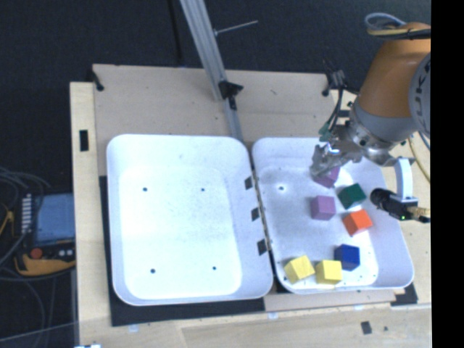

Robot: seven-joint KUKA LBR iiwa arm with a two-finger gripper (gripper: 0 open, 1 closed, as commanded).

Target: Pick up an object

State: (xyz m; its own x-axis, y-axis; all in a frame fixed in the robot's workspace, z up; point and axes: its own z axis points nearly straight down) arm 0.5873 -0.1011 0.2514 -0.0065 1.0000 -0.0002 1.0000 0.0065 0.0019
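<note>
My gripper (pixel 326 167) hangs over the upper middle of the right bin (pixel 290 158), shut on a small purple block (pixel 330 176) that pokes out below its fingertips. Loose blocks lie under and in front of it: a second purple block (pixel 322 206), a green block (pixel 351 194), an orange block (pixel 357 222), a blue block (pixel 348 256) and two yellow blocks (pixel 299 268) (pixel 328 271) by the bin's near rim.
The left bin (pixel 181 216) lies beside the right one, their walls meeting in the middle. A slanted metal rail (pixel 206 42) runs down from the top to the bins' far edge. The arm's orange band (pixel 395 71) is at the upper right.
</note>
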